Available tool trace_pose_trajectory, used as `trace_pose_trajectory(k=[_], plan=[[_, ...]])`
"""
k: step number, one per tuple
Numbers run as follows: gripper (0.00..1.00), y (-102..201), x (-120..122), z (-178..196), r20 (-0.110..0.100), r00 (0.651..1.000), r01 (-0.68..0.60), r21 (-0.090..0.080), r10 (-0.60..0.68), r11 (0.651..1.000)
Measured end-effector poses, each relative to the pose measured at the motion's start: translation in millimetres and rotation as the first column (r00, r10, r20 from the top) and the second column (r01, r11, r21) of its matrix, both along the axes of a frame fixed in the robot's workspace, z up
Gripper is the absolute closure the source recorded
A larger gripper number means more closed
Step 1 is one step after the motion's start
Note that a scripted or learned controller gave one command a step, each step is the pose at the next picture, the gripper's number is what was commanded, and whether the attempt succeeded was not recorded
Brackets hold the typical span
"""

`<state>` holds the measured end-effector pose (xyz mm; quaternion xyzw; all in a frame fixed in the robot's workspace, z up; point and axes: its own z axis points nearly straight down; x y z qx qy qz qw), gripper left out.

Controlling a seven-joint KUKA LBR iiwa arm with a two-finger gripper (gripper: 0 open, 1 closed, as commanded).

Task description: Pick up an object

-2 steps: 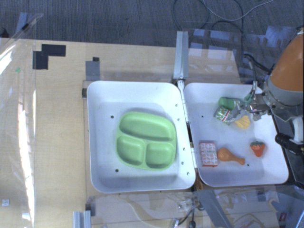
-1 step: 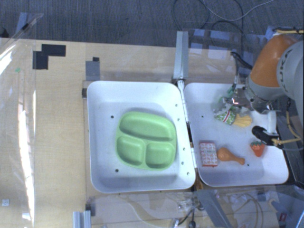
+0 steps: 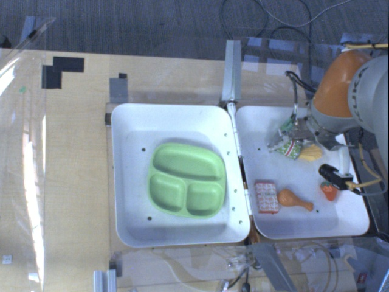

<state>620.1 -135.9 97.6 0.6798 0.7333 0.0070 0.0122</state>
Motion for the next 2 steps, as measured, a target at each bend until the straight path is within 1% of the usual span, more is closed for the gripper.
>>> trace_pose_trajectory(k=[1, 2], plan=[[1.0, 1.0, 2.1, 11.7, 0.007, 1.0, -0.001, 0.0, 0.001, 1.0], [1.0, 54.8, -21.9, 127.1, -0.02, 1.0, 0.022, 0.006, -0.022, 1.0]])
